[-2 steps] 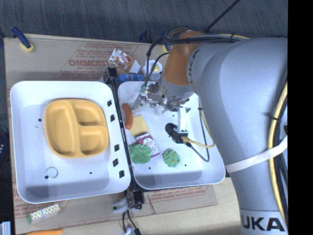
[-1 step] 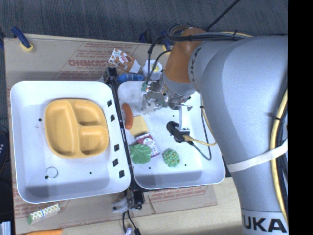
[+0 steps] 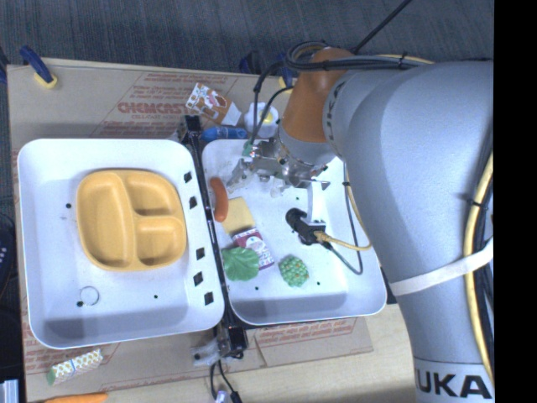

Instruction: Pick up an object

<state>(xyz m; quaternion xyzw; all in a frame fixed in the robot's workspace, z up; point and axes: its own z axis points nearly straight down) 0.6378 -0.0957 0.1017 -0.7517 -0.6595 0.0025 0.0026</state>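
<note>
The right bin (image 3: 361, 296) holds several small items. An orange-red sausage (image 3: 220, 200) lies by its left wall, with a pale yellow block (image 3: 240, 216) beside it. Nearer the front lie a small printed packet (image 3: 255, 245), a green leaf piece (image 3: 242, 264) and a bumpy green lump (image 3: 293, 270). My gripper (image 3: 262, 169) hangs low over the far part of this bin, just above and to the right of the sausage. The wrist's metal parts hide what lies under it. I see nothing held.
The left bin (image 3: 33, 225) carries a yellow divided tray (image 3: 130, 217). A black plug with a yellow cable (image 3: 304, 227) hangs over the right bin's middle. Behind the bins lie a snack packet (image 3: 205, 101) and a blue item (image 3: 223, 132). The arm's grey body covers the right side.
</note>
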